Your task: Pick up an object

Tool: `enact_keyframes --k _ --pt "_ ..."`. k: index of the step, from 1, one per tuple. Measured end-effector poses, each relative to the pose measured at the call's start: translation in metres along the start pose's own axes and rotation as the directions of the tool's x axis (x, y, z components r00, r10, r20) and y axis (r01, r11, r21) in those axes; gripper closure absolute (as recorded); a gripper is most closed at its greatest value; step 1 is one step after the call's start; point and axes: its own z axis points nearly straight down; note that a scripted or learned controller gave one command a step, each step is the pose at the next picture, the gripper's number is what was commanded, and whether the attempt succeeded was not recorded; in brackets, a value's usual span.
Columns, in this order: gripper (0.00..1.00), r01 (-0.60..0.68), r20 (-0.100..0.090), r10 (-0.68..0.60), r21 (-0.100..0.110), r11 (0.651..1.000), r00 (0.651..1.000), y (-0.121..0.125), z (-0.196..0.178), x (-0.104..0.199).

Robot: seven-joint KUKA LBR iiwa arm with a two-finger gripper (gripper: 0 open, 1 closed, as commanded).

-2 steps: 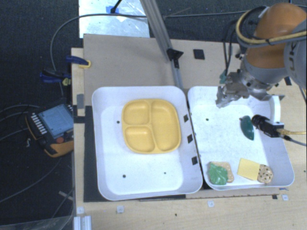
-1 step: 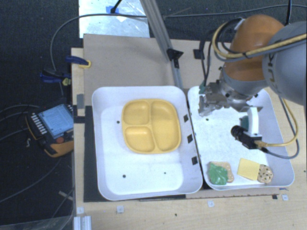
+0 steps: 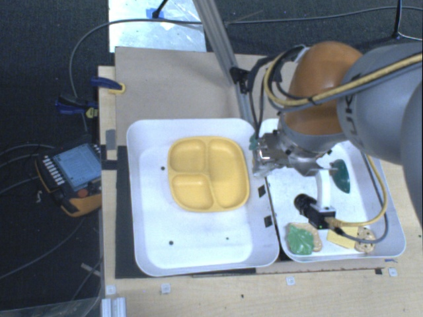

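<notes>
Clutter in the right bin [image 3: 396,240] was your pick, the green sponge-like piece [image 3: 301,239] at its near edge looking light and soft, best pinched across its middle; gripper [image 3: 266,154] state I could not tell.

No readable text from my seat. The handheld pendant [image 3: 71,177] on the floor, left of the bench, has a lit blue screen, but its content is too small and blurred for me to read. Small dark tags between the two bins [image 3: 264,207] carry no marks I can make out.
</notes>
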Motion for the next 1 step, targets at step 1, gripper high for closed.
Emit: enact_keyframes --k 1 --pt "1.0 0.001 -0.001 -0.001 -0.002 1.0 1.0 -0.0197 -0.006 0.0509"
